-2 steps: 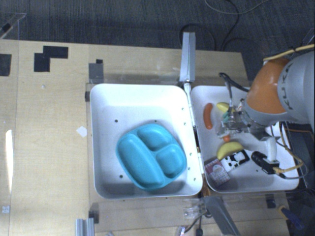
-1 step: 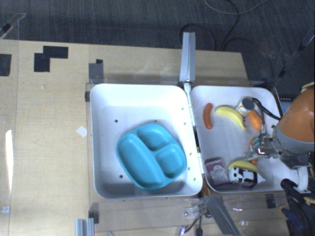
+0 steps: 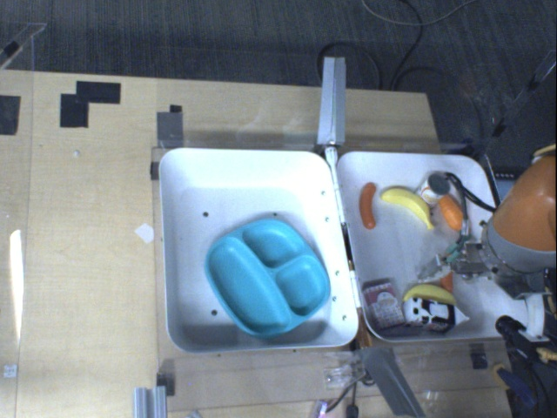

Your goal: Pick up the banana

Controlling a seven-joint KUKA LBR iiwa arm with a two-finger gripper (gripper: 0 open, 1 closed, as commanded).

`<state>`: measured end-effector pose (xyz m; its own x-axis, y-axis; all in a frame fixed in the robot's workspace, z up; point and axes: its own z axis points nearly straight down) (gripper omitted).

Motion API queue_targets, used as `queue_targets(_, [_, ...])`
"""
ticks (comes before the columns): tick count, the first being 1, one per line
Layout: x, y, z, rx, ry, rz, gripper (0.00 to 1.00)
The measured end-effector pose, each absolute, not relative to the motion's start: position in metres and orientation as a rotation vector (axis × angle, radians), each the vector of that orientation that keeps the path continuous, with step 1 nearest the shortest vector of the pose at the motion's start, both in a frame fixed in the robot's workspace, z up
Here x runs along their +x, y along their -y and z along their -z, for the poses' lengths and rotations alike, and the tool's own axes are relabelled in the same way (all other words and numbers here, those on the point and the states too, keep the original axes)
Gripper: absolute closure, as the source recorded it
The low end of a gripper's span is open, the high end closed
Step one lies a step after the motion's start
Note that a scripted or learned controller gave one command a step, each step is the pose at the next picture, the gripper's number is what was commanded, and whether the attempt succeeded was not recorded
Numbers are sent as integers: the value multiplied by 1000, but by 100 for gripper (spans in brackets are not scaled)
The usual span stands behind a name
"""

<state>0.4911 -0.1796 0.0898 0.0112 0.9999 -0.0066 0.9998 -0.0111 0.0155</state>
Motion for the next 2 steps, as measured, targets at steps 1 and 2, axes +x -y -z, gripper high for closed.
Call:
queue_targets(1, [495, 144, -92, 1330, -2818, -9, 0])
queue_targets(2, [552, 179, -170, 1304, -2848, -4, 0])
